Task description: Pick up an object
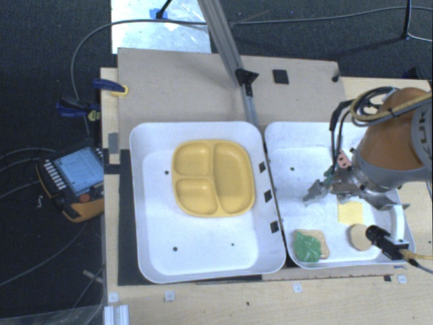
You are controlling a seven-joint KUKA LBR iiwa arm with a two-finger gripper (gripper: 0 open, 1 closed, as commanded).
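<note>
Bench (203, 87) with two white bins (203, 256), dark carpet (40, 32), cables (88, 39)

We take this for a robotics lab or test bench, not a home or kitchen. A grey arm (396, 147) with an orange band reaches over two shallow white bins (155, 249) set side by side on a plain board bench (176, 87). Loose black cables (379, 15) trail across dark carpet (47, 39) around the bench. Clamps (108, 87) grip the board's left edge, and a metal pole (223, 32) slants up from the bench. On the floor at left lies a handheld control pendant (74, 175) with a lit screen. The items in the bins look like toy food and a yellow divided plate (213, 178), which we read as test props.
</note>
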